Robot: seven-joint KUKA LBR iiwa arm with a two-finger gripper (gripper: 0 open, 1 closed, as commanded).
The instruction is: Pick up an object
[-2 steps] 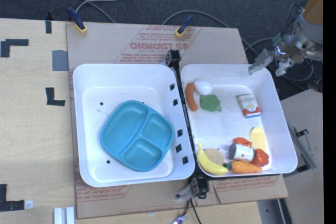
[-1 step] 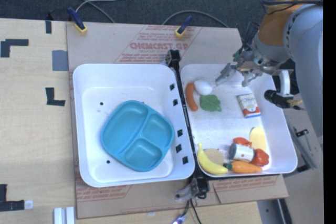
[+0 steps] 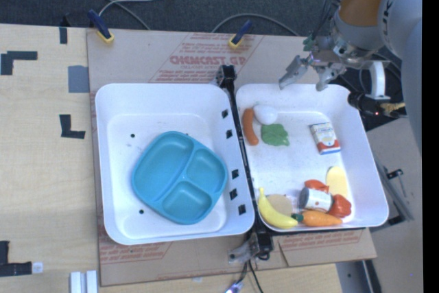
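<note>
Right bin (image 3: pixel 357 121) holds crowded toy food. Gripper (image 3: pixel 304 81) hangs open above its far rim. Risk: fingers snag neighbours in the near-corner cluster (image 3: pixel 312 206).

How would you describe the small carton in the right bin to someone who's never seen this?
Look in the right bin, the one without the blue tray. Along its right wall, about midway, a small carton lies flat and alone. It is the only boxy item, white with red and blue print, apart from the food pile at the near corner.
</note>
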